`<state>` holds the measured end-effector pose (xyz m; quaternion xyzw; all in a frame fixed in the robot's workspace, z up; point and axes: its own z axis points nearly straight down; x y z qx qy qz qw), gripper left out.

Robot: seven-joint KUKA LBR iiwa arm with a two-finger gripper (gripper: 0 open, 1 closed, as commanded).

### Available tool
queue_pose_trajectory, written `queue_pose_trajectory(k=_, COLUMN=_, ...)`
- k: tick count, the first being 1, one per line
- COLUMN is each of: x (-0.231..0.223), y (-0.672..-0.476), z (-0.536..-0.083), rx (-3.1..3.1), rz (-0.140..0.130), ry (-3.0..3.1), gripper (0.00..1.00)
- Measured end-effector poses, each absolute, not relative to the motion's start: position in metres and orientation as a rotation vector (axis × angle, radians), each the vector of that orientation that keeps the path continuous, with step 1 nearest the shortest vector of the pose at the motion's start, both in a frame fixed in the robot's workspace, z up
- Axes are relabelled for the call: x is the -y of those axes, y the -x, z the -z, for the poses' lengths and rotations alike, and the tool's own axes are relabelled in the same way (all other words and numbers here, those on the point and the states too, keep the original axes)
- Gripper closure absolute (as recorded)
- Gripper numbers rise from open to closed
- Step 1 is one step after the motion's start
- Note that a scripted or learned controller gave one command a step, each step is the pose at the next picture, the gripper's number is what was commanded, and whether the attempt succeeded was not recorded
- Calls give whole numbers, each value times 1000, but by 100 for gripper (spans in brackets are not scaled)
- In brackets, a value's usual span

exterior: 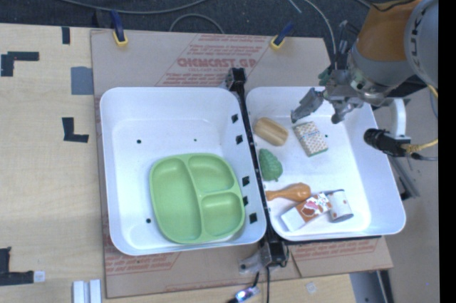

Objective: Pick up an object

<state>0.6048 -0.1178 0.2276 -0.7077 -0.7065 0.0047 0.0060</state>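
Note:
My gripper (pixel 322 109) hangs over the back of the right bin (pixel 370 173) with its two fingers spread open and nothing between them. Just below it lies a small patterned packet (pixel 311 137). A tan bread roll (pixel 271 131) rests to the left of the packet, near the divider. In front of the roll are a green leafy toy (pixel 271 165) and an orange drumstick-shaped toy (pixel 288 192). A small can (pixel 340 205) and a white-and-red box (pixel 305 211) lie at the front of that bin.
The left bin (pixel 128 123) holds a green divided plate (pixel 197 197) at its front right. A black clip strip (pixel 246 145) runs between the two bins. Cables trail across the dark floor behind the bench.

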Motion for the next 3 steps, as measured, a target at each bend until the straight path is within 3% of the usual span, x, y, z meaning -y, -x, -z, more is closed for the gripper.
queue_pose_trajectory(k=1, x=117, y=-607, z=-235, rx=2222, rz=-2, ry=2218, gripper=0)
queue_pose_trajectory(k=3, x=109, y=-605, z=-116, rx=2219, rz=-8, ry=2217, gripper=0)
